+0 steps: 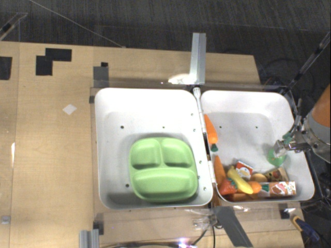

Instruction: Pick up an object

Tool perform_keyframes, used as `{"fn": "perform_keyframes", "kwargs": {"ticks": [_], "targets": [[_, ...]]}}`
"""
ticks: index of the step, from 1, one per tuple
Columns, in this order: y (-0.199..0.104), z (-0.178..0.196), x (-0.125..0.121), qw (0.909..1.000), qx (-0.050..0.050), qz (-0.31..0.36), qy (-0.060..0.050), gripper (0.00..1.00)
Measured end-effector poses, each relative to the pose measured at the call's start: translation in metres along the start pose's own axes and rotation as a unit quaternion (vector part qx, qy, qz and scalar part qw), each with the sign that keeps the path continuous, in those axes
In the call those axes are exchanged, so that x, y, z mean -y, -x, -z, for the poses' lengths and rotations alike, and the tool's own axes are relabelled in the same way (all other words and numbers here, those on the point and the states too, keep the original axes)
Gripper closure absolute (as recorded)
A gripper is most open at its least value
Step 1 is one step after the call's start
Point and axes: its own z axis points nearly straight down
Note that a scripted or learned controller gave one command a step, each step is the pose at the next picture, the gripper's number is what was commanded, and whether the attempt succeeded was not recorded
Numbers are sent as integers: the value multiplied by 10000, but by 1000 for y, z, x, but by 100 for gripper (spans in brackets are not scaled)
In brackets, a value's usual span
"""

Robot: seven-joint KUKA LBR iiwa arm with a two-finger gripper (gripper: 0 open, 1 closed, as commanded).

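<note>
Wooden counter (46, 154) with two white bins: the left bin (111, 138) has a green divided tray (163, 168), the right bin (248, 112) a pile of toy food (253, 182) along its near edge. Gripper (283, 150) sits over a green ring (278, 159) by the right wall; can't tell its state.

The arm (321, 119) is cut off by the right edge; only its orange band and wrist show. The gripper (283, 150) is small and blurred, so its fingertips cannot be resolved against a green object (277, 159) beneath it. In the right bin (243, 105), the near pile of toy food (253, 182) overlaps, hiding individual outlines.
</note>
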Motion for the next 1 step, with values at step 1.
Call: {"fn": "perform_keyframes", "kwargs": {"ticks": [1], "targets": [[0,0,0,10000,0,-3,-1,0]]}}
